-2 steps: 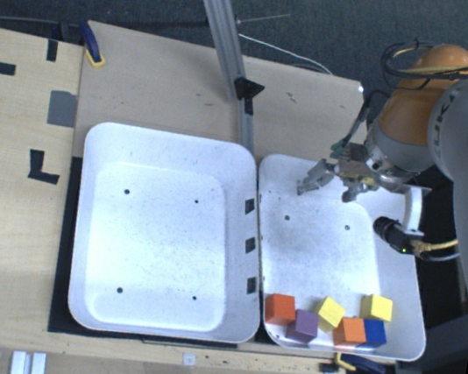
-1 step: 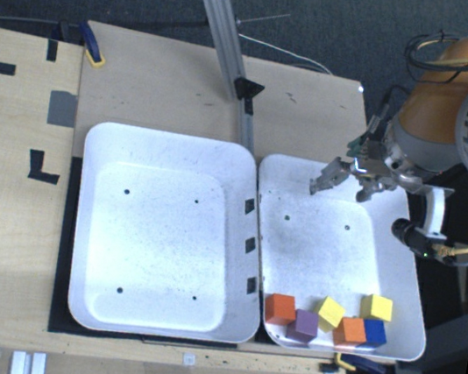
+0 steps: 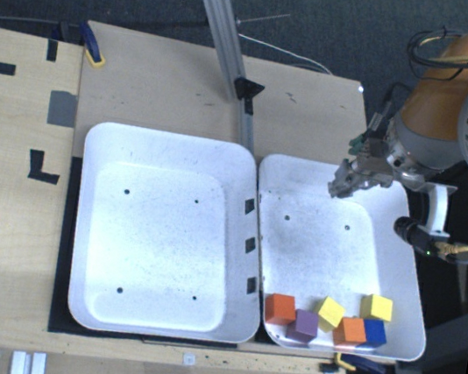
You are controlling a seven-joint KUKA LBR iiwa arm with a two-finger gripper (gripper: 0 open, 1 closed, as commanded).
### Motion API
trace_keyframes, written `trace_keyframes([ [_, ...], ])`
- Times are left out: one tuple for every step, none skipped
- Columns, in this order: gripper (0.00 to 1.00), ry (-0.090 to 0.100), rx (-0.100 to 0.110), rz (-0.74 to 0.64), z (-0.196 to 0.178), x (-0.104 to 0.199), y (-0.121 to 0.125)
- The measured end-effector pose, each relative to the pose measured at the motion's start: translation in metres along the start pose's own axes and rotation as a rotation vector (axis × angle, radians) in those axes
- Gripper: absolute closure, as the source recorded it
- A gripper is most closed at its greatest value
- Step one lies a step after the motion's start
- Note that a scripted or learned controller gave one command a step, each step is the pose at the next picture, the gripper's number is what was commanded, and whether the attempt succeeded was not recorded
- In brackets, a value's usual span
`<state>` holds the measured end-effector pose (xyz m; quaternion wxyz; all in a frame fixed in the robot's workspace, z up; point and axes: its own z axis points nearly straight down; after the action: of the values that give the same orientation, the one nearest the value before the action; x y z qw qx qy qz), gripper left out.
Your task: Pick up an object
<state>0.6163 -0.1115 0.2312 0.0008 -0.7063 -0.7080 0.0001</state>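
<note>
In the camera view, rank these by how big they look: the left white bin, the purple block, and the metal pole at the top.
Largest to smallest, as they appear:
1. left white bin
2. metal pole
3. purple block
The pole stands nearer the camera, so its true size against the bin is unsure.

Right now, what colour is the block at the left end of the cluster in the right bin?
Orange block, clearest in the camera view.
</note>
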Motion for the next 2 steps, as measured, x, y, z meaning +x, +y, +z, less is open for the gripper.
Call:
trace_keyframes([
  [1.0, -0.002, 0.003, -0.001, 0.144, 0.017, 0.059],
  [1.0, -0.002, 0.007, 0.007, 0.14, -0.015, -0.016],
])
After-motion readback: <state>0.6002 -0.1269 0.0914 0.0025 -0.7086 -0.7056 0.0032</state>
